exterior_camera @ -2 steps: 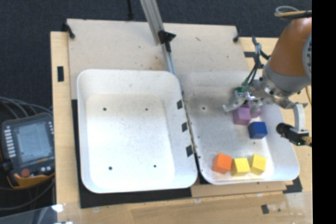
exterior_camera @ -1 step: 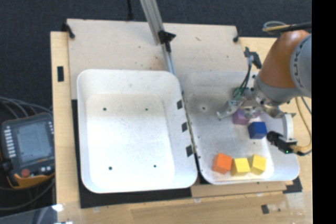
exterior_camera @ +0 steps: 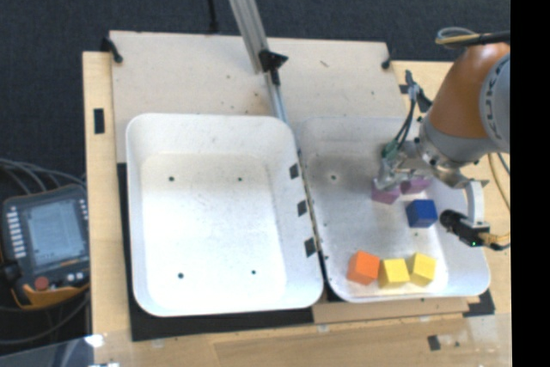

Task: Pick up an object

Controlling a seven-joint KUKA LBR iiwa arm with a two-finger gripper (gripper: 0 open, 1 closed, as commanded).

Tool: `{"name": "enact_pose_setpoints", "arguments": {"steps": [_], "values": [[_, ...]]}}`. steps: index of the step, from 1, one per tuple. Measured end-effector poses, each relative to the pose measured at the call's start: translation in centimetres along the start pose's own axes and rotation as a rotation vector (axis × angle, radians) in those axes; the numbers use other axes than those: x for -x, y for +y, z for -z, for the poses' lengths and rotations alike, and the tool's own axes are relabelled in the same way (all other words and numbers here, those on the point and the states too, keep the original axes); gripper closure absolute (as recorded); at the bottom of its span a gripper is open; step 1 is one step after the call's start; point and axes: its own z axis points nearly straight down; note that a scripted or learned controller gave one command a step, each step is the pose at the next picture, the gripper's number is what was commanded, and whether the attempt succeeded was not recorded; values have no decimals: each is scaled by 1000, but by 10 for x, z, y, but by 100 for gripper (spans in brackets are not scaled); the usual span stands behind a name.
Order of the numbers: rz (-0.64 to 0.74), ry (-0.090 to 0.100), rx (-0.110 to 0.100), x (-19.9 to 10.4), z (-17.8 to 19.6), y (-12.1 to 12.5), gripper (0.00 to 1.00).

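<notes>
Hiding its grip state, the gripper (exterior_camera: 394, 181) overlaps a purple block (exterior_camera: 386, 195).

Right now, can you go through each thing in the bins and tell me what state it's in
Gripper: low in the right bin, over the purple block.
Purple block: on the bin floor, partly hidden by the gripper.
Blue block: resting alone.
Orange block: resting, beside the yellow ones.
Two yellow blocks: side by side.

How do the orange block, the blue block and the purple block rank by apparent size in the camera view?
1. Orange block, largest.
2. Blue block, slightly smaller.
3. Purple block, smallest as seen, but the hand hides part of it, so its place is unsure.
</notes>
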Motion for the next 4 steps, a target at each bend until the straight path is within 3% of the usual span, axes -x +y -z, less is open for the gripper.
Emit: {"name": "enact_pose_setpoints", "arguments": {"steps": [2,4], "values": [[11,3,-6,6,99,2,100],[16,7,-13,-94,115,-35,100]]}}
